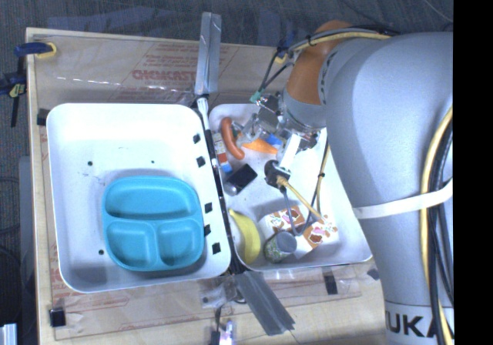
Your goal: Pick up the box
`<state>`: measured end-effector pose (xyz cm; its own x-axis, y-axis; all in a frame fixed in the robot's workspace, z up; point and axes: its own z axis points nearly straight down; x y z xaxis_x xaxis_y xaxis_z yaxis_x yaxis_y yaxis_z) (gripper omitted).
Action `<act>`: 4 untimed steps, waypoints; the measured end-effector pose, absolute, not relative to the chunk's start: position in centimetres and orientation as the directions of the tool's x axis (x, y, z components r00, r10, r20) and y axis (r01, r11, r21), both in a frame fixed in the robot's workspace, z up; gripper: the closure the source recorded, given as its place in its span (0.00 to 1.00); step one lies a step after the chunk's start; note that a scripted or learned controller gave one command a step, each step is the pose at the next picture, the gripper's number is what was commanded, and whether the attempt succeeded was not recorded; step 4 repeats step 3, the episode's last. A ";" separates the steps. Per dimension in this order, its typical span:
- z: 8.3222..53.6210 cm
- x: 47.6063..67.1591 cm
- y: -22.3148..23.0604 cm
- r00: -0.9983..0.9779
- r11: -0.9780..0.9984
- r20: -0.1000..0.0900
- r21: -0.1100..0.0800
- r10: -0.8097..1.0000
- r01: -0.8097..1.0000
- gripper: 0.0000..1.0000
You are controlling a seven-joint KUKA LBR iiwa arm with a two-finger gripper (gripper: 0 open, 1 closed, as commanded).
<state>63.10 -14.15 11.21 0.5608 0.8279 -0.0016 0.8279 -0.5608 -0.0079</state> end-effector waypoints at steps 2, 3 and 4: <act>23.4 61.1 -7.8 0.242 -0.242 0.000 -0.002 0.970 0.970 1.00; 19.0 58.0 -6.6 0.276 -0.276 -0.002 -0.006 0.961 0.961 1.00; 19.0 58.0 -6.6 0.276 -0.276 -0.002 -0.006 0.961 0.961 1.00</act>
